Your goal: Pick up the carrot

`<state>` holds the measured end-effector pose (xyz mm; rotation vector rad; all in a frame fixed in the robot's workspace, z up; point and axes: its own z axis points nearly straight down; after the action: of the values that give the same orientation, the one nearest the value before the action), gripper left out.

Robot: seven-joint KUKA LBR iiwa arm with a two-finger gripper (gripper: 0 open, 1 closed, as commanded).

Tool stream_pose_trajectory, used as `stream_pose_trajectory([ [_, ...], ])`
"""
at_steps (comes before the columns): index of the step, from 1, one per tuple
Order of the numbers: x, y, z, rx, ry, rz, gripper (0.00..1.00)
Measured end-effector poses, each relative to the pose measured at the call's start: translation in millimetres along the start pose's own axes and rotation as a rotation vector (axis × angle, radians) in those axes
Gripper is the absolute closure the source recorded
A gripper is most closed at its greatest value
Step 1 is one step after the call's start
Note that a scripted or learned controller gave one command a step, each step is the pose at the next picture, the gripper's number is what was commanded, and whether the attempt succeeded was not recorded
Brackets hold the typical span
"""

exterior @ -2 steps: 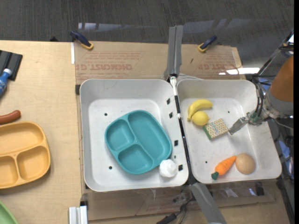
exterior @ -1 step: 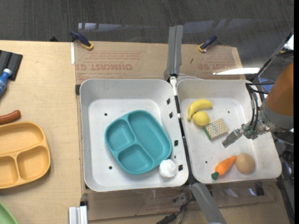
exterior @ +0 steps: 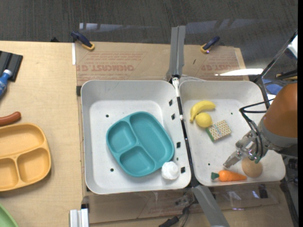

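The carrot (exterior: 229, 176), judged a light, rigid, smooth toy best gripped across its thick orange middle, lies at the near edge of the right bin (exterior: 227, 90) beside an egg (exterior: 252, 168); end effector (exterior: 238, 156) hovers just above, apparently released, holding nothing.

Smooth matt plastic carrot (exterior: 228, 176), glossy teal plastic tray (exterior: 138, 144), white plastic bin (exterior: 94, 141).

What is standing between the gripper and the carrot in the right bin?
Nothing visible lies between them. The gripper hangs just above the carrot, which lies near the front wall of the right bin. An egg sits close by, to the camera's right of the carrot and under the wrist, so it may crowd the grasp.
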<state>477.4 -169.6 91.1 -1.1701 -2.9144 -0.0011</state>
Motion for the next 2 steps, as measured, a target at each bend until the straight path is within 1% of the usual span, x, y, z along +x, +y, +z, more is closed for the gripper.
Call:
stream_pose_trajectory([
  [1,-6,44,-66,-0.001,-0.003,0.32,0.0],
  [2,46,48,0,0.001,0.0,0.434,0.0],
])
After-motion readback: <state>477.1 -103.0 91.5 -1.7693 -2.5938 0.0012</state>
